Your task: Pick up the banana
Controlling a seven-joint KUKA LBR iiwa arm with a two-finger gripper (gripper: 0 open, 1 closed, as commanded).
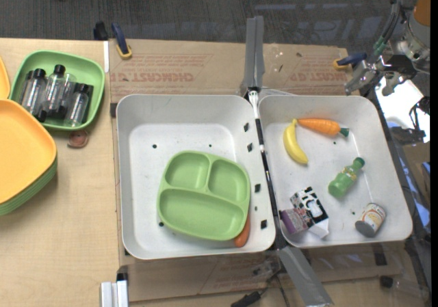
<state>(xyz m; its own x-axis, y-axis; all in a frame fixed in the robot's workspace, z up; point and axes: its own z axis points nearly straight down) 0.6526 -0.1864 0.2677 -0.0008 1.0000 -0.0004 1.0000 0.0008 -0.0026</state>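
Note:
The yellow banana (295,143) lies in the right bin (390,155), in its upper left part, curved and pointing up and down. An orange carrot (320,126) lies just above and to the right of it, nearly touching its top end. My gripper (380,83) hangs beyond the bin's far right corner, well above and to the right of the banana. Its fingers stand open with nothing between them.
The right bin also holds a green bottle (345,178), a small can (371,219) and a purple-and-white packet (306,215). A green divided plate (204,195) lies in the left bin (137,128). A green tray of bottles (58,90) and orange plates (20,155) sit on the left.

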